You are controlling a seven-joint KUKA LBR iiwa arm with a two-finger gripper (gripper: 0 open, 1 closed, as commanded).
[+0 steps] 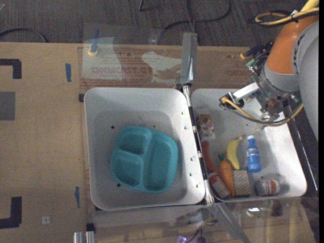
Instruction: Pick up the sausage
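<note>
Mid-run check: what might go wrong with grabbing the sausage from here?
The sausage lies tight along the left wall of the right bin, so the hand may strike that wall coming down. The carrot sits close beside it and might get grabbed instead. The hand hangs over the bin's far corner, well off target.

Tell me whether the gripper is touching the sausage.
Apart. The camera view shows bare floor of the bin between the gripper and the sausage.

Left bin (101,101): one teal tray (145,159). Right bin (284,151): sausage (206,156) by the left wall, packet (205,125) beyond it, banana (233,153), bottle (253,155), carrot (227,175), can (267,187). My gripper (268,109) hangs over that bin's far side
</note>
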